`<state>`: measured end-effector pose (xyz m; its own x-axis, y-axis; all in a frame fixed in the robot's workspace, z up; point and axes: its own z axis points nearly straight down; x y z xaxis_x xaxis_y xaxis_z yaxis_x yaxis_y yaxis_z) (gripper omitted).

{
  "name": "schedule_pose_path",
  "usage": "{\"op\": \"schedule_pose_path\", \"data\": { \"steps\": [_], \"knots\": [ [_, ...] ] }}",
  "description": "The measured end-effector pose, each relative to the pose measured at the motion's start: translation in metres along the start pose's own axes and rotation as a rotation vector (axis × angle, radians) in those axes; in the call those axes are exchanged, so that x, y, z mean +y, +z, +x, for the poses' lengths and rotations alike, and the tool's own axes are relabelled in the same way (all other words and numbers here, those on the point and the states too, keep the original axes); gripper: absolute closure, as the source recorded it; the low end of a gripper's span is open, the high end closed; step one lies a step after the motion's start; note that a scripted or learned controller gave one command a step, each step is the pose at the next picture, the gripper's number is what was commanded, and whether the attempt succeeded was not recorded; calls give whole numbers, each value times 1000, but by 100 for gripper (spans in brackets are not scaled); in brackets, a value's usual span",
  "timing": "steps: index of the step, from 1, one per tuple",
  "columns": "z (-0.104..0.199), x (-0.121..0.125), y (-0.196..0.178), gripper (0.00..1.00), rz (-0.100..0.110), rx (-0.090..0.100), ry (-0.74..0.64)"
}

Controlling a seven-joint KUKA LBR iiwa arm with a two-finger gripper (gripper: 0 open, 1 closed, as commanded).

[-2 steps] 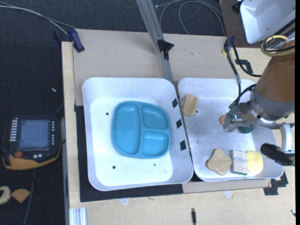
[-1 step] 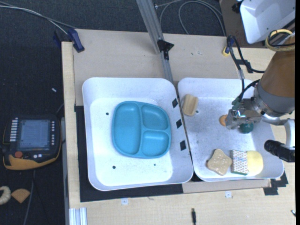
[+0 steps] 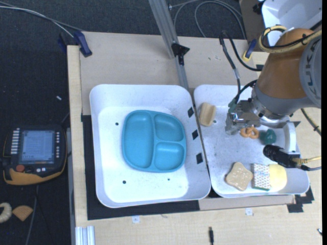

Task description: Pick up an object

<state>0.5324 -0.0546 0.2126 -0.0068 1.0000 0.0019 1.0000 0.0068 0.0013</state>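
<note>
Hovering low over the right bin (image 3: 219, 185), the jaws (image 3: 236, 122) cannot be judged; nothing is seen lifted yet.

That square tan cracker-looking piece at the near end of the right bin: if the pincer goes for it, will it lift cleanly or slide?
The tan square piece lies flat on the right bin floor, so it probably won't roll. Its low profile may give fingers little edge, so it could slide. It looks small, likely light.
</note>
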Motion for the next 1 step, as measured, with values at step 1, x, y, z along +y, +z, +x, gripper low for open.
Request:
{"op": "schedule_pose_path", "data": {
  "steps": [1],
  "knots": [
    [50, 25, -13, 100, -2, -1, 1]
  ]
}}
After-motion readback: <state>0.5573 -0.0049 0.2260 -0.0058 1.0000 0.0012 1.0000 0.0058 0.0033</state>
